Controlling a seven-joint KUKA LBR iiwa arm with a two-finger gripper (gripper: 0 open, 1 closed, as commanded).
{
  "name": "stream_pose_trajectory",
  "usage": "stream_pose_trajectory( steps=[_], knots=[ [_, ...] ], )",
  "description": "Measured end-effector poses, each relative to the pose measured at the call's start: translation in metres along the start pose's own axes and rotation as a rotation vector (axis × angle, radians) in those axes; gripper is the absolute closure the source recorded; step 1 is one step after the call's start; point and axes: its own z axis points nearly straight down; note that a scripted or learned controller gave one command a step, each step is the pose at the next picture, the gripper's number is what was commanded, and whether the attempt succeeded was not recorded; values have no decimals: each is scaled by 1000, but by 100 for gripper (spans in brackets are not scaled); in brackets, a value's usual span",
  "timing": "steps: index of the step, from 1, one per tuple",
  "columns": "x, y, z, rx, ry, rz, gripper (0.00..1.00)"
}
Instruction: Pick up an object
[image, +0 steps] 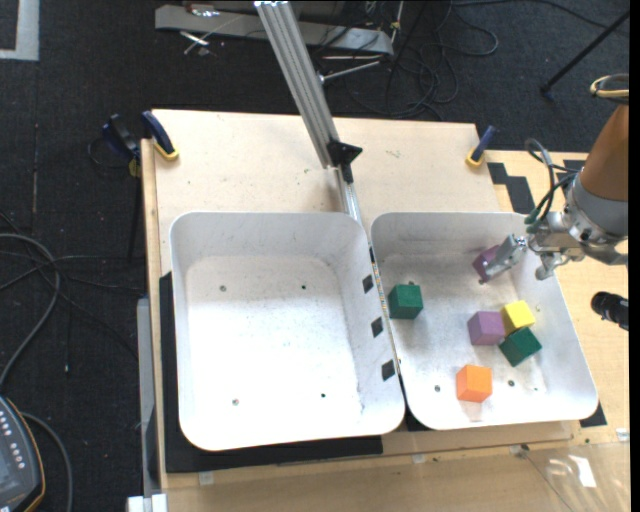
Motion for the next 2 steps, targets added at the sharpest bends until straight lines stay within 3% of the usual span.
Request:
stream_pose_trajectory(
  steps=[1,2],
  knots=[
    [39,65,-1,-5,2,-4,0],
    [35,64,-11,-5,-2,-2,100]
  ],
)
